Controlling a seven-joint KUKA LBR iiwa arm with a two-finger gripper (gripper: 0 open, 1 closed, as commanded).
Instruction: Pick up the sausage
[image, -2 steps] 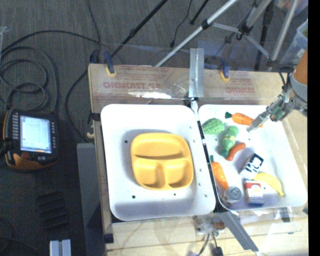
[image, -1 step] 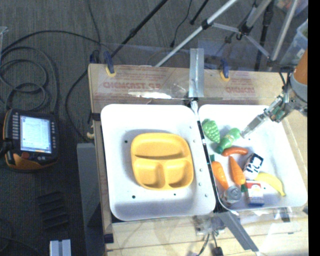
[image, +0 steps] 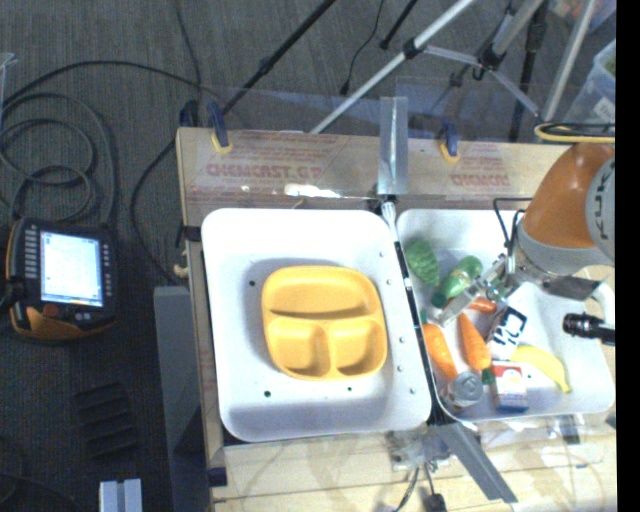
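Note:
In the right bin (image: 590, 400), two orange-red elongated pieces lie side by side. The redder one (image: 474, 342) looks like the sausage, and the other (image: 438, 346) lies left of it by the bin wall. My gripper (image: 497, 282) reaches in from the right, low over the bin's middle. Its tip is just above and to the right of the sausage's upper end, next to a small reddish bit (image: 483, 305). The wrist hides the fingers, and I see nothing held.
Green toy vegetables (image: 424, 262) (image: 458, 278) lie left of the gripper. A banana (image: 545, 364), a small box (image: 510, 385), a can (image: 464, 388) and a black-and-white card (image: 508, 328) crowd the front of the right bin. The left bin (image: 225, 300) holds a yellow divided tray (image: 323, 320).

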